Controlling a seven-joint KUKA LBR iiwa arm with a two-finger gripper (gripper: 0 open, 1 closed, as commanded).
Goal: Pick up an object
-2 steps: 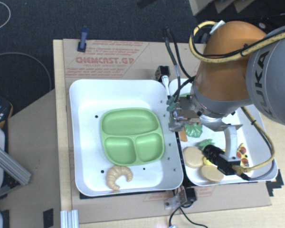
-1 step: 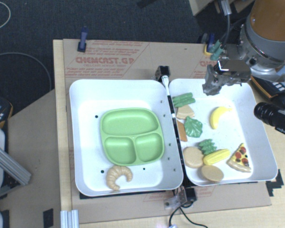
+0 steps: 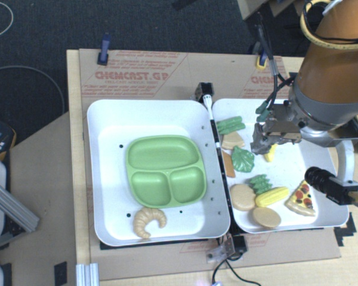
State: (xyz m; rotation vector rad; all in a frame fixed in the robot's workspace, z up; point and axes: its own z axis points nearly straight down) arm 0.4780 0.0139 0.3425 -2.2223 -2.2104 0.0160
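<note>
Arm reached in from the right, gripper low over the right bin, near its left half. Left bin held a green divided plate and a croissant, both well apart from the gripper.

Candidate things sat in the right bin: a green leaf piece just below-left of the gripper, a small yellow piece right under it, a green bean-like piece and a tan slice nearer the divider. Further off were two tan round cookies, a yellow corn and a pizza slice.

To do the step well, I'd judge: centre over one thing only (the yellow piece looked nearest), come straight down, avoid nudging the leaf beside it, close fully before lifting.

Fingers: dark and seen from above against clutter, so could not tell whether spread or pressed together. Nothing visibly sat between them; contact with the yellow piece was unclear too.
</note>
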